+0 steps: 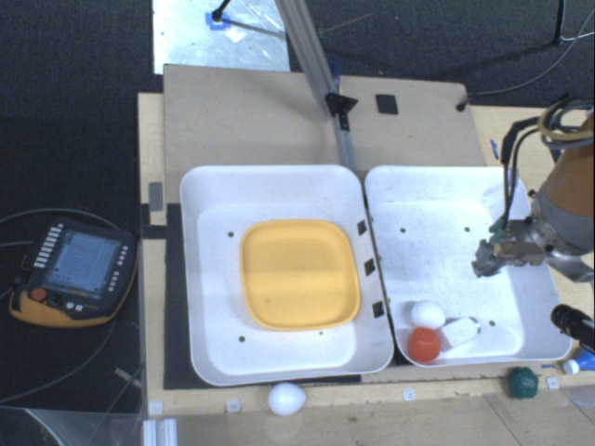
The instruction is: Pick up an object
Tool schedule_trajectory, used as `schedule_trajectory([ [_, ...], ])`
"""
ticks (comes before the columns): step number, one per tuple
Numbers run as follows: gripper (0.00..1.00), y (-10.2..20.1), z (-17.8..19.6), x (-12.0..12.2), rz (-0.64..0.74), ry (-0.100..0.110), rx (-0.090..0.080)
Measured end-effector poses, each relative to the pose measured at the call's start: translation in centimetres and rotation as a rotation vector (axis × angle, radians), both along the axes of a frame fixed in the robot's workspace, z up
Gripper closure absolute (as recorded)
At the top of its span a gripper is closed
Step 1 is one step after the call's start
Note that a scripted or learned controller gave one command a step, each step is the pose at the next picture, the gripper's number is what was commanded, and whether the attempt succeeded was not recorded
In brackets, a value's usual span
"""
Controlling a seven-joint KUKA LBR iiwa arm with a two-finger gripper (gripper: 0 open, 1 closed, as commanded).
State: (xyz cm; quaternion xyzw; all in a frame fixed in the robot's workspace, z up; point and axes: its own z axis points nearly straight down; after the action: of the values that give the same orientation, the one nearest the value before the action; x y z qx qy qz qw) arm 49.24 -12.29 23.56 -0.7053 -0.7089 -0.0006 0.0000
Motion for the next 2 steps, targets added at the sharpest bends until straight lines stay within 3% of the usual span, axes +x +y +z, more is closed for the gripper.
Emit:
schedule_trajectory([
  [2, 1.0, 10.2, -1.1, -0.3, -0.002, 0.001, 0.0],
])
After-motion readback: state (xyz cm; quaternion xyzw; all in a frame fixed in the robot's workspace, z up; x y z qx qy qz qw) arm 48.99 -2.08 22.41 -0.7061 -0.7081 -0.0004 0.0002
